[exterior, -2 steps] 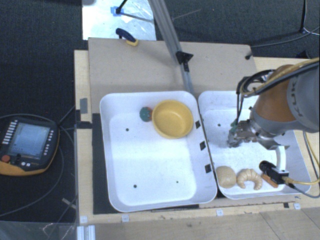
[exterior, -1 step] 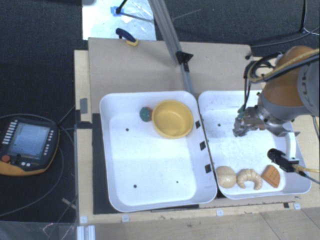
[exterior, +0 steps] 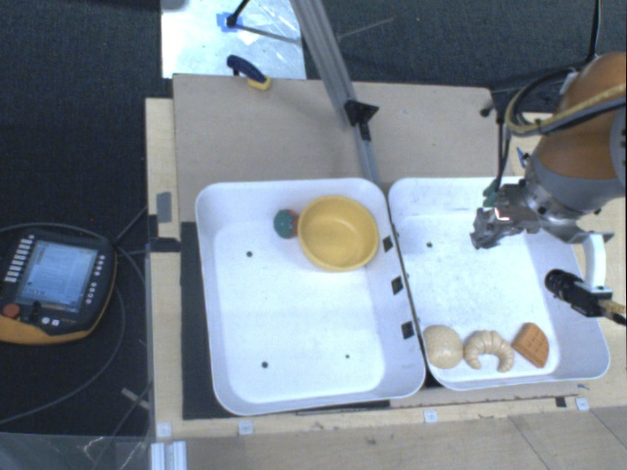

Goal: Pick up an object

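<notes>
Targets: three small items lie in a row along the near edge of the right white bin point(exterior: 470, 292): a pale beige round bun-like piece point(exterior: 442, 346), a tan curved croissant-shaped piece point(exterior: 490, 350) and an orange waffle-patterned wedge point(exterior: 532, 344). We take these as the likeliest candidates, since they share a bin with the arm.
Spacing: bun and croissant touch or nearly touch; the wedge sits just beside the croissant's right end, close to the bin's right wall.
Other candidates: a yellow round plastic bowl point(exterior: 338, 232) and a small dark green ball point(exterior: 285, 223), touching the bowl's left rim, rest at the far end of the left white bin point(exterior: 294, 360).
Gripper: the dark two-finger gripper point(exterior: 488, 231) hangs over the far part of the right bin, well apart from the row. Nothing is seen between its fingers; we cannot tell whether they are spread or closed.
Step in hand: we judge this as the approach, with no grasp yet made.
Advice, choice: we would take the bun, since its left side is free.
Advice, descent: we should centre over the chosen piece before lowering, with the fingers aligned across its narrow width.
Risk: a finger landing on a neighbour may push the row apart.
Risk, wall: the wedge near the wall leaves little finger room.
Check: we should confirm the item sits between the fingers before lifting.
</notes>
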### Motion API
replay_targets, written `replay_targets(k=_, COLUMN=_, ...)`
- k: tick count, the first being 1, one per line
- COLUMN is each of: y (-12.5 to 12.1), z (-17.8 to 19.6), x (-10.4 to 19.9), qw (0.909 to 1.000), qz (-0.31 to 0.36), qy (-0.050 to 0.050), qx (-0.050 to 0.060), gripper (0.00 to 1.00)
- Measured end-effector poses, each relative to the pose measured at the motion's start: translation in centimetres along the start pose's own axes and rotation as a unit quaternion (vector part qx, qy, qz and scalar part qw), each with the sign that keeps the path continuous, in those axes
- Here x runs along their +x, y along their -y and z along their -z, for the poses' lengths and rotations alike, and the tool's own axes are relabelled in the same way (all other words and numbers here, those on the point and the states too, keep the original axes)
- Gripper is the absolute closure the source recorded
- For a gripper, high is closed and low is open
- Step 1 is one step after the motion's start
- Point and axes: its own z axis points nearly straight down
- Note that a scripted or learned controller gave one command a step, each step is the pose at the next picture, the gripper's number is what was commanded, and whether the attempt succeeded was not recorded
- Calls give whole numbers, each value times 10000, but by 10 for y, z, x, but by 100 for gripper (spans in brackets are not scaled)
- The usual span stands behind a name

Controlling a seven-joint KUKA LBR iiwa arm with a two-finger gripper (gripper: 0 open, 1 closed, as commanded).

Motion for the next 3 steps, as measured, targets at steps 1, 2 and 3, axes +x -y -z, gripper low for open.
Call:
replay_targets(k=1, y=-1, z=42, x=3, qw=10000, qz=1, qy=-1, qx=7, gripper=100)
replay_targets(k=2, y=-6, z=33, x=45, qw=10000, qz=17, qy=-6, qx=27, gripper=100)
replay_targets(k=3, y=-25, z=22, x=97, qw=10000, qz=22, qy=-7, qx=29, gripper=100)
